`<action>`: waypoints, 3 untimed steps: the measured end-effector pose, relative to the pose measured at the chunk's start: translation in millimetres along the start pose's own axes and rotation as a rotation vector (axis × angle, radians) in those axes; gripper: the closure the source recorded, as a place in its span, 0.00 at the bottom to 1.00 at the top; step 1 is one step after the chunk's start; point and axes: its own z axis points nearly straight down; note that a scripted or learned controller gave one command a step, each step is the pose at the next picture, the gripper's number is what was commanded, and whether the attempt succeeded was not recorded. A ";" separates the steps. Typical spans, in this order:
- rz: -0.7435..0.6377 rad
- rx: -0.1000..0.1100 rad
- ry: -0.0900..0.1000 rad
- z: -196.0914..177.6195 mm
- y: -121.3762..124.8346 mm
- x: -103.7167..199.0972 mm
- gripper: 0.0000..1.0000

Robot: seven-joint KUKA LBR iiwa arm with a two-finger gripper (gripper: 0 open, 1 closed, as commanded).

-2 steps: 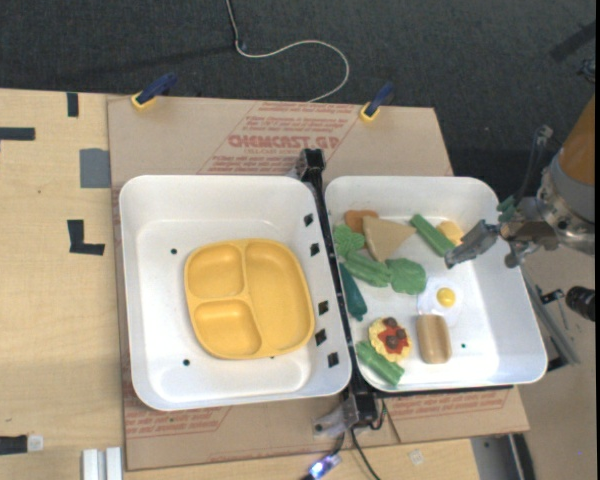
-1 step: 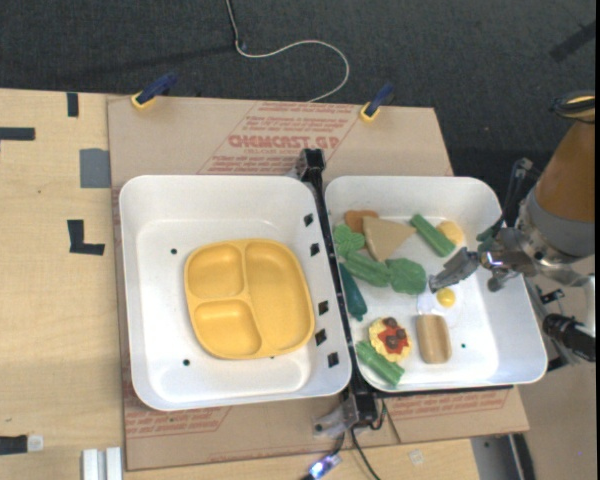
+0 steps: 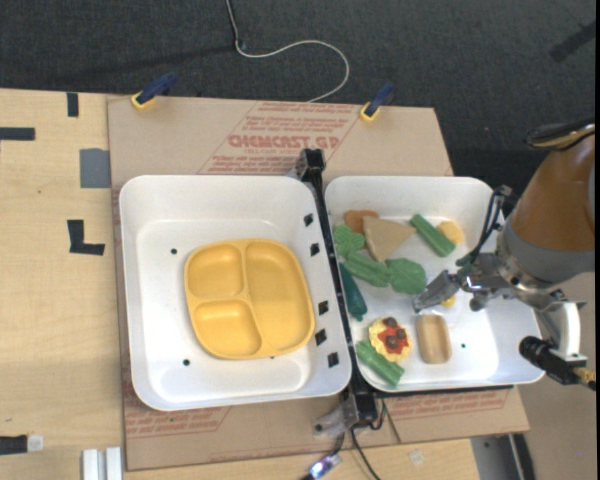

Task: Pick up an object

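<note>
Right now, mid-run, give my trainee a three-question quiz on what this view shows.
1. True or false: the yellow divided plate lies in the left bin.
2. Which bin does the gripper hover over?
A. left bin
B. right bin
C. neither bin
3. Fill in: the tan bun-shaped piece lies directly to the ____ of the round red and yellow piece in this view.

Key:
1. True.
2. B. The gripper sits above the right bin's toy food, just above the tan bun-shaped piece, and nothing is visibly between its fingers.
3. Right.
</note>
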 end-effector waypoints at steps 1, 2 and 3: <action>0.000 -0.002 0.001 60.6 3.8 9.7 0.00; -0.002 -0.010 0.004 80.6 7.2 11.0 0.00; -0.008 -0.020 0.013 67.0 12.8 16.7 1.00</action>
